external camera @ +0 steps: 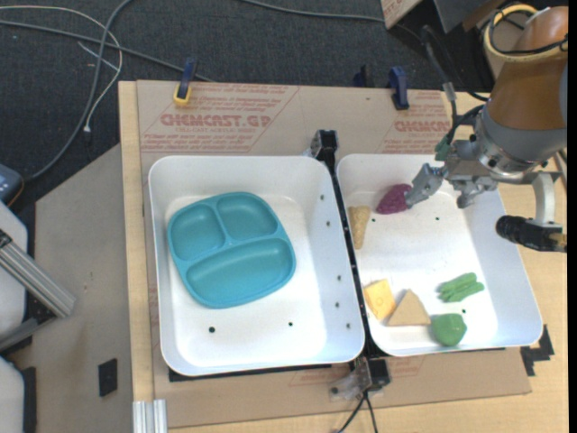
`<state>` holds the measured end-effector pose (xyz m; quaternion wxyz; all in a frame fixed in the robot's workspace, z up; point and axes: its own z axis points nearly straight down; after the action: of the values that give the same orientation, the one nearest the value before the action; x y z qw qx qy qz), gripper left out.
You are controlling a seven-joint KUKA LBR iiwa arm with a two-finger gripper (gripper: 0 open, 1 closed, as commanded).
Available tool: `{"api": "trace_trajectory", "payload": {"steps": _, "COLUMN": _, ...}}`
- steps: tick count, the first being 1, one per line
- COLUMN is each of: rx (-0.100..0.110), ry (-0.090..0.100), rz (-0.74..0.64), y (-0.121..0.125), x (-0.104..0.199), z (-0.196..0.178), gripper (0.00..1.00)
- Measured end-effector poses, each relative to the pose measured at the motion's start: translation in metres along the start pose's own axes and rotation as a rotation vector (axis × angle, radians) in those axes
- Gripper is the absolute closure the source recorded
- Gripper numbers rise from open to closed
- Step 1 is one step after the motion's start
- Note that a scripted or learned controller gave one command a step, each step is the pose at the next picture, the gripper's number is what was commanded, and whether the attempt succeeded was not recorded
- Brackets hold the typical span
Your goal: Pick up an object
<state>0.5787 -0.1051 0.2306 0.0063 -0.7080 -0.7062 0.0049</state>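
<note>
I work in a robotics lab — a test bench, not a kitchen. My bench is a sheet of printed cardboard (270, 120) held down by blue clamps (187, 79), with two white bins (315, 332) butted together on it. Loose cables (99, 48) trail over dark carpet (54, 106) behind. The food in the right bin is toy stuff — a plastic cheese wedge (380, 298) and a green piece (460, 287) — and a teal divided plate (232, 248) sits in the left.
</note>
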Motion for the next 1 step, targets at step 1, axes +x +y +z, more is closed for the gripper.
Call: {"api": "trace_trajectory", "payload": {"steps": 1, "rx": -0.014, "ry": -0.001, "rz": -0.002, "y": 0.0023, "x": 0.0002, "z": -0.008, "gripper": 0.0}}
